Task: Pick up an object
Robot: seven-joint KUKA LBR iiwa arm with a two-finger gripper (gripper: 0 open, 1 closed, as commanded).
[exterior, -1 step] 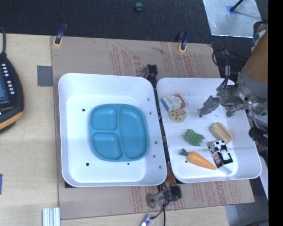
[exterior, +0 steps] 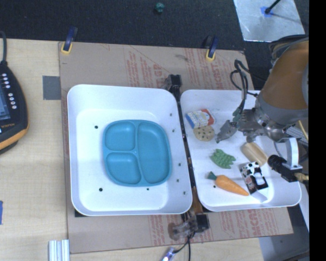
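Note:
The right bin [exterior: 277, 200] holds several small objects. A red and white carton [exterior: 200, 116] lies at its far left, with a round cookie [exterior: 204, 133] just in front of it. A green leafy piece [exterior: 223, 157] lies mid-bin and an orange carrot [exterior: 230, 185] near the front wall. A tan roll [exterior: 254, 152] and a black and white toy [exterior: 254, 177] lie to the right. My gripper [exterior: 227, 130] hangs low over the bin, right of the cookie and above the green piece, with nothing seen held in it.
The left bin [exterior: 81, 145] holds a blue divided plate [exterior: 136, 151]. A black and orange pendant [exterior: 2, 106] lies on the bench at the far left. Blue clamps [exterior: 69, 38] hold the cardboard at the back. The arm's orange band [exterior: 288, 75] looms over the right bin's far right corner.

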